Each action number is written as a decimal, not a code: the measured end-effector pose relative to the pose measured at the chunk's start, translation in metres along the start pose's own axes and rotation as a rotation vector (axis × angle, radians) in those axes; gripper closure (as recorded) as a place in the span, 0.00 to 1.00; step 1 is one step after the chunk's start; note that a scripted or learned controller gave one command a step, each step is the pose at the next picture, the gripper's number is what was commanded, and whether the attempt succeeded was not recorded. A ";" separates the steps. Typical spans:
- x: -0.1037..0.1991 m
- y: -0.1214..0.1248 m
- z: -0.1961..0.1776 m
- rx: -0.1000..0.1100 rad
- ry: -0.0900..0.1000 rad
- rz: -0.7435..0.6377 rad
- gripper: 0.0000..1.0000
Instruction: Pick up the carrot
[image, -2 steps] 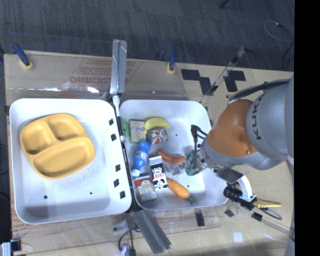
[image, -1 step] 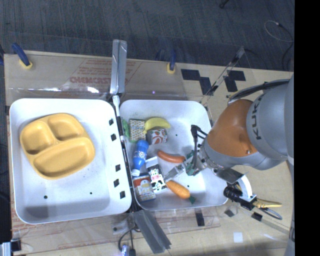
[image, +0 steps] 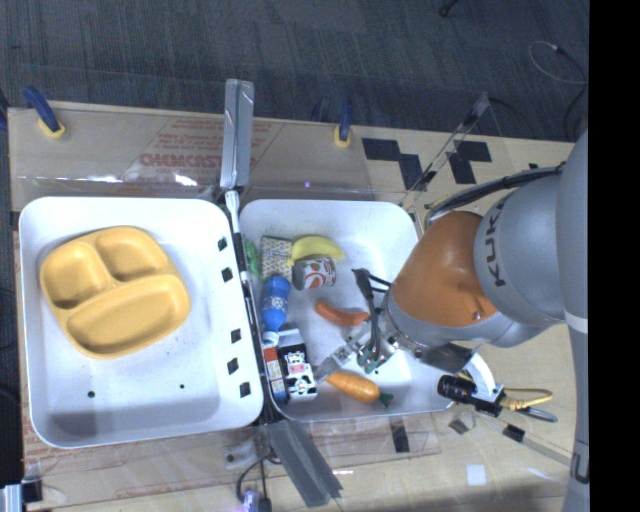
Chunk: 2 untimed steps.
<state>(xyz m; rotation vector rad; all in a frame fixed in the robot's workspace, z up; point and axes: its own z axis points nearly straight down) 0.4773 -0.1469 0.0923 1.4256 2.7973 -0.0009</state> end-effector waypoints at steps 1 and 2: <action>0.000 0.001 -0.010 -0.001 0.000 -0.006 1.00; 0.045 0.064 -0.117 0.000 0.002 -0.047 1.00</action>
